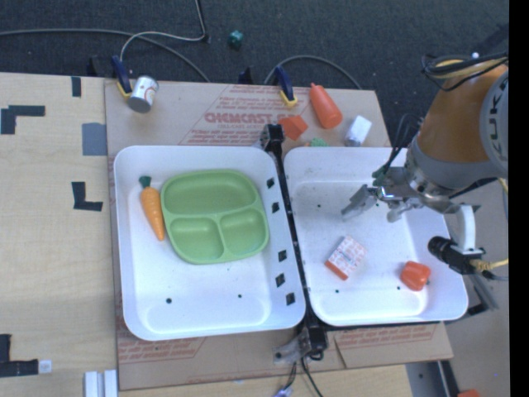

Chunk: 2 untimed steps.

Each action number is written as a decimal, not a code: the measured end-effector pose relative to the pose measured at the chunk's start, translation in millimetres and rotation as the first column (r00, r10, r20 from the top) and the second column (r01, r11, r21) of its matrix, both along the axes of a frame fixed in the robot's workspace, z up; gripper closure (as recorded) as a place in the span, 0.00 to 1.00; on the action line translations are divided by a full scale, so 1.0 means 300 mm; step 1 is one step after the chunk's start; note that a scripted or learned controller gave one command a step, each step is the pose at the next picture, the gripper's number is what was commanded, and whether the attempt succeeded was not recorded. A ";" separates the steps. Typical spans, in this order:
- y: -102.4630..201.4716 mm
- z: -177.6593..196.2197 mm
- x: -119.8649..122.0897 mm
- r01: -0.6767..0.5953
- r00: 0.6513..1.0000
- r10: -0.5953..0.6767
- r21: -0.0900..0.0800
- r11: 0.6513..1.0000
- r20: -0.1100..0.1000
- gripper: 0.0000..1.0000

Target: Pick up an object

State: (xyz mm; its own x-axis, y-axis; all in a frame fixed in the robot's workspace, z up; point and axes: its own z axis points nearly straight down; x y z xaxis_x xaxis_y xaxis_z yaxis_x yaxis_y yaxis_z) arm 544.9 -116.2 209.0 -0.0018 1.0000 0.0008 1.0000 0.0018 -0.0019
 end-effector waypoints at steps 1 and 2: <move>0.028 -0.283 -0.142 0.001 1.000 -0.001 0.000 1.000 0.000 0.00; 0.066 -0.410 -0.141 0.003 1.000 -0.003 -0.001 1.000 0.001 0.00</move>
State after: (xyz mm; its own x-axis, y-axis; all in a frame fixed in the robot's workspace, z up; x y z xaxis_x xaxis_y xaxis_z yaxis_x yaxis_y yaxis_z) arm 502.6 -96.3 85.9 0.0012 1.0000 -0.0004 1.0000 -0.0012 -0.0004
